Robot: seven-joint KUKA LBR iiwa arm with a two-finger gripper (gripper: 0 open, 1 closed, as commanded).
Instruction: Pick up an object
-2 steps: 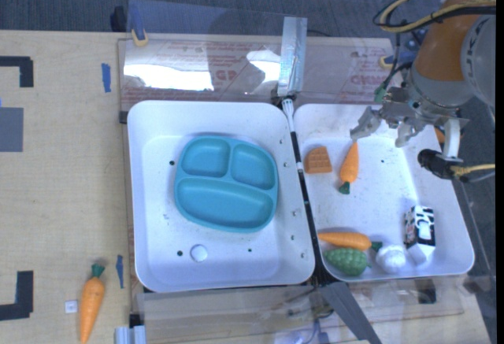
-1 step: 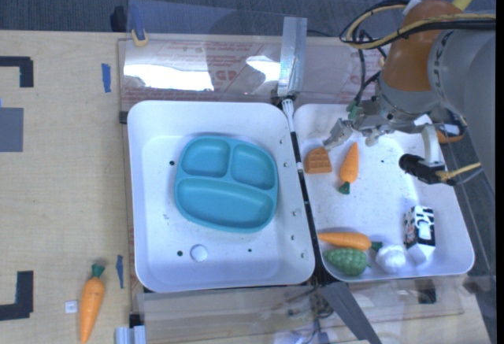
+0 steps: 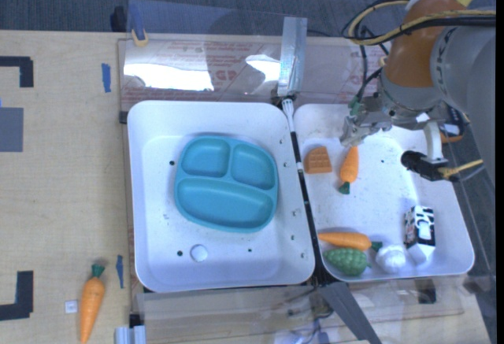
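Carrot (image 3: 349,165) hangs upright just below fingers (image 3: 358,132), rt bin (image 3: 453,220).

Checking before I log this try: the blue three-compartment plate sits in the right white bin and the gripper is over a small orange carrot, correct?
Not quite. The blue three-compartment plate sits in the left white bin, as the camera view shows. The gripper is over a small orange carrot in the right bin.

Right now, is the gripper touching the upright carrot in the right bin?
Cannot tell. In the camera view the gripper sits directly over the top of the carrot in the right bin, but the slanted angle shows neither clear contact nor a gap.
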